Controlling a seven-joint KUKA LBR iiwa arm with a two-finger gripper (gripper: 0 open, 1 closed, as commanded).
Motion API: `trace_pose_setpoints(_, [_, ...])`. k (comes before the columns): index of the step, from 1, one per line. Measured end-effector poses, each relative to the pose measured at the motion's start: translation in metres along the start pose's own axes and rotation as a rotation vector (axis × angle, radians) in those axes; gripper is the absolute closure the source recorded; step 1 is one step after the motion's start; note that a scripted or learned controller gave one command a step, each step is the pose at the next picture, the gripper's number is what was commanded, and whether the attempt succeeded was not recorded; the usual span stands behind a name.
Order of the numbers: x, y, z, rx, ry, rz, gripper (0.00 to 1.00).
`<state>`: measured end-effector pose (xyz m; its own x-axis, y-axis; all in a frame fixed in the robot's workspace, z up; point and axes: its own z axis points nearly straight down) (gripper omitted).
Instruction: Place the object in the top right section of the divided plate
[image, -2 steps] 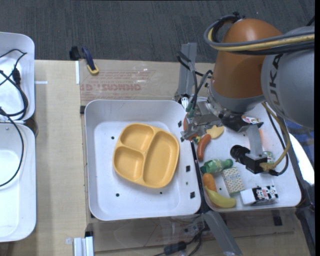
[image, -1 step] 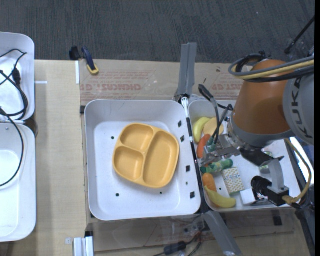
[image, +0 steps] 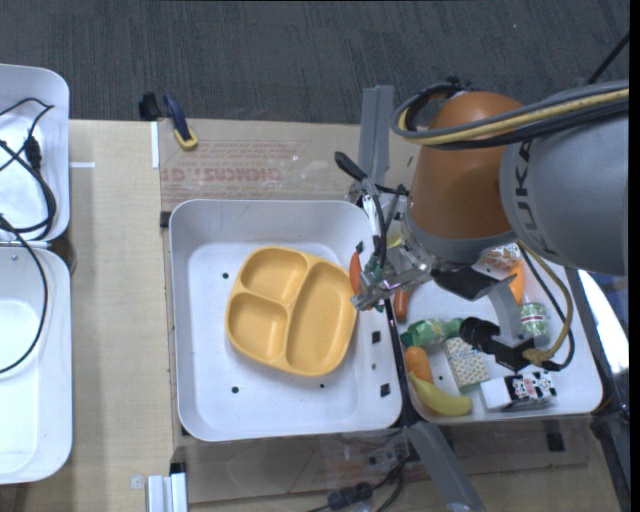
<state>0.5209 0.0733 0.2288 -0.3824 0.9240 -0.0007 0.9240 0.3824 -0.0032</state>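
Honestly, can't tell what the gripper (image: 378, 285) is doing, so I'd carry slowly over the rim to the plate (image: 292, 310).

One fixed overhead camera looks slantwise down on both bins (image: 190, 330).

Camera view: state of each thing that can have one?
Divided plate: upright in the left bin, all three sections bare.
Hand: at the wall between the bins, beside the plate's right rim.
Orange object: next to the hand, grip unclear.
Banana: lying in the right bin.
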Motion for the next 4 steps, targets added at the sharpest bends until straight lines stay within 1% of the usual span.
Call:
trace_pose_setpoints(1, [0.014,0.035,-0.040,-0.001,-0.001,-0.302,1.00])
trace_pose_setpoints(2, [0.087,-0.010,0.011,0.000,0.000,-0.495,1.00])
trace_pose_setpoints(3, [0.041,0.030,-0.108,-0.003,-0.002,-0.647,1.00])
trace_pose_setpoints(4, [0.051,-0.025,0.000,0.000,0.000,-0.616,1.00])
